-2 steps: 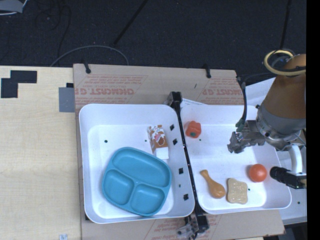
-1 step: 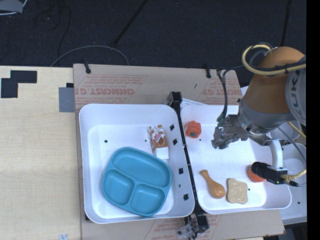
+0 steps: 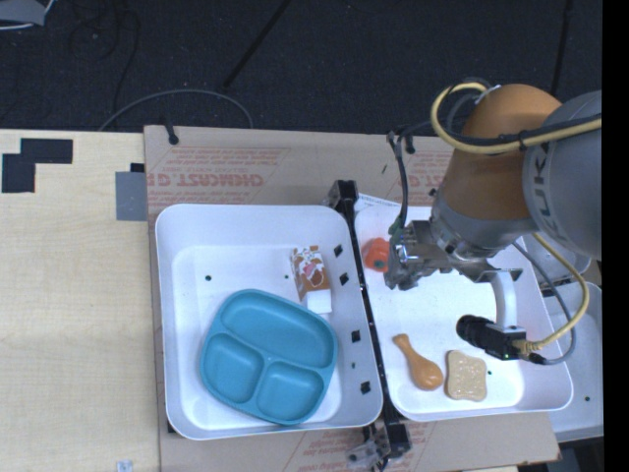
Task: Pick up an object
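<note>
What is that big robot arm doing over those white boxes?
The robot arm's gripper hangs over the right bin, close to a small orange toy. A toy drumstick and a cracker-like piece lie in that bin too. The left bin holds a blue divided plate. Nothing looks picked up yet.

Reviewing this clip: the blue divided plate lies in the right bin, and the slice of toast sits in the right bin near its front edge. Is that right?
Not quite. The camera view shows the blue divided plate lying in the left bin, not the right one. The rest holds: the slice of toast sits in the right bin near its front edge, beside a tan drumstick-shaped toy.
</note>
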`<state>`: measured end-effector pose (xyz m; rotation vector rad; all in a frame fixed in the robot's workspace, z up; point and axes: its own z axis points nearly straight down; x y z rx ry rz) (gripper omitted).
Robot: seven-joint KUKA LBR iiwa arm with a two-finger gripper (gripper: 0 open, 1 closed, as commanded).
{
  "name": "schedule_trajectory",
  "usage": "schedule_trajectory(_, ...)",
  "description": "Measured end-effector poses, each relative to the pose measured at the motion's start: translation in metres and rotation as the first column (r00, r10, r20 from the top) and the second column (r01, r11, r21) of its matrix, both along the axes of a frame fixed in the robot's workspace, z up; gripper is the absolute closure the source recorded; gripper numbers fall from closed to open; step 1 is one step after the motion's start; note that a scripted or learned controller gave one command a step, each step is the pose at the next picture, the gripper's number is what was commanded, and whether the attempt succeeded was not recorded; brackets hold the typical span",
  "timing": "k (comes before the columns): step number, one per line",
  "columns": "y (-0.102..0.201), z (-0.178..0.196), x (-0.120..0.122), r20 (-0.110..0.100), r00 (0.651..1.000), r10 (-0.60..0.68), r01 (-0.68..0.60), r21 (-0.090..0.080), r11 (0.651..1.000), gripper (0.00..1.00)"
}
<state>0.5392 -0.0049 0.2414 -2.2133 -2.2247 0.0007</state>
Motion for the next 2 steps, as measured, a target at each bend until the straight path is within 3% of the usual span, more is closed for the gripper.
schedule_trajectory(2,0.096,0.002,0.011,0.000,1.000,0.000,0.000,-0.001,1.000,1.00)
